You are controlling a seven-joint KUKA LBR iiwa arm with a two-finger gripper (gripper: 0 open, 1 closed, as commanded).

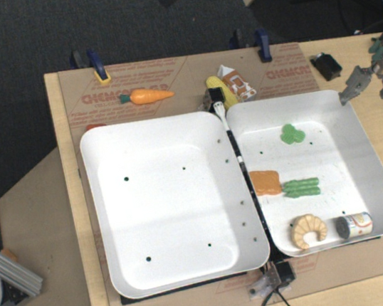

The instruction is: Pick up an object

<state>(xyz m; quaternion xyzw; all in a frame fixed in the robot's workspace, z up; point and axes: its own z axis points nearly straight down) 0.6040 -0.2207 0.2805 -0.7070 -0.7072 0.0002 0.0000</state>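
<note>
Hovering at the far right edge of the bench [42, 208], the hand [371, 80] sits just outside the upper right corner of the right bin [364, 150]; whether it is open or closed cannot be told. Contents of that bin, all below and left of the hand and apart from it: green broccoli piece [292, 134] nearest; orange block [265, 183] touching green bean bundle [301, 187]; croissant [309, 229]; small can [354, 225]. Outside the bins, well left of the hand: carrot [146, 97].
</note>
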